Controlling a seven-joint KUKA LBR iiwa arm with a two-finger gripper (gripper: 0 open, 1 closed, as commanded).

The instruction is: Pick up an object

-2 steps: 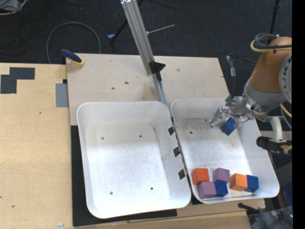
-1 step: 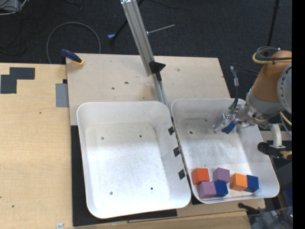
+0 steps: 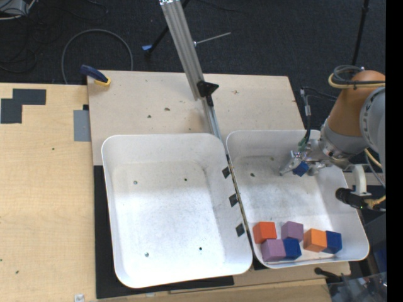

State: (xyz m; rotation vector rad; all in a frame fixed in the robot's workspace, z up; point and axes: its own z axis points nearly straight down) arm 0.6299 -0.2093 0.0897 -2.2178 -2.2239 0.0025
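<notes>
Blue block (image 3: 301,168) pinched between the fingers of the gripper (image 3: 301,163), over the upper part of the right bin, near its far wall.

From the left: pale wooden tabletop (image 3: 38,200) with dark inlaid patches. Blue-and-yellow clamp (image 3: 94,74) at a board's far left corner. Left bin (image 3: 164,219), white and shallow, speckled with dark dots. Aluminium rail (image 3: 186,43) slanting down from the top toward the gap between the two bins. Right bin (image 3: 277,200) just beside the left one.

Clustered along that bin's near edge: red-orange block (image 3: 265,231), purple block (image 3: 292,229) just beside it, second purple block (image 3: 273,249) below, touching a small blue cube (image 3: 291,248); then an orange block (image 3: 315,239) touching a dark blue block (image 3: 334,241).

Reaching in from the right, grey arm (image 3: 352,112) with orange band.
</notes>
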